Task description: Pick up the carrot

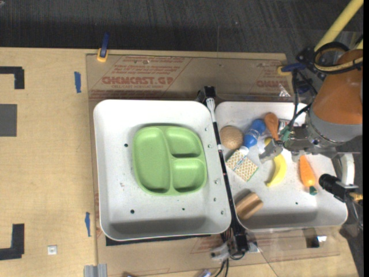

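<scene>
Though the pincer [275, 149] hangs right of centre, its opening beyond telling, the carrot [307, 174] lies lower right beside the banana [277, 171]; closing there risks grabbing the banana instead.

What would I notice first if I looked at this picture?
Probably the big green plate with three sections, sitting in the middle of the left bin. Next, the colourful pile in the right bin: a yellow banana and the orange carrot, lying right beside the robot's gripper.
</scene>
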You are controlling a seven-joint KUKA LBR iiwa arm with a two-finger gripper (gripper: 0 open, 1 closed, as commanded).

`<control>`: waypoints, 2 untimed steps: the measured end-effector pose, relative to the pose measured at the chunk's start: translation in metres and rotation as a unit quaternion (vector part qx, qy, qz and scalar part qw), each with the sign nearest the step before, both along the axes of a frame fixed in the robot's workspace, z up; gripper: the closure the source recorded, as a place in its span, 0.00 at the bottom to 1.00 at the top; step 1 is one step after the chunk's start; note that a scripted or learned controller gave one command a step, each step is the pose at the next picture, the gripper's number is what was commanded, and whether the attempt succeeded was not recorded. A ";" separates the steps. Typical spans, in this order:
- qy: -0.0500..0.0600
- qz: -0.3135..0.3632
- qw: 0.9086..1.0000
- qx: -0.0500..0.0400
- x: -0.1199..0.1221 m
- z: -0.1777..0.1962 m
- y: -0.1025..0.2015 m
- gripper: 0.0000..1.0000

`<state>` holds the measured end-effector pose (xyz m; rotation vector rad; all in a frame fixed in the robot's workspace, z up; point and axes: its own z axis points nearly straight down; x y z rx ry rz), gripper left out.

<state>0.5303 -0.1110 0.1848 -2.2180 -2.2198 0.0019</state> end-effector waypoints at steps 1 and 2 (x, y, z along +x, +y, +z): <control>-0.004 0.128 0.992 -0.003 0.039 -0.031 -0.082 0.00; -0.005 0.094 0.996 -0.002 0.022 -0.088 -0.094 0.00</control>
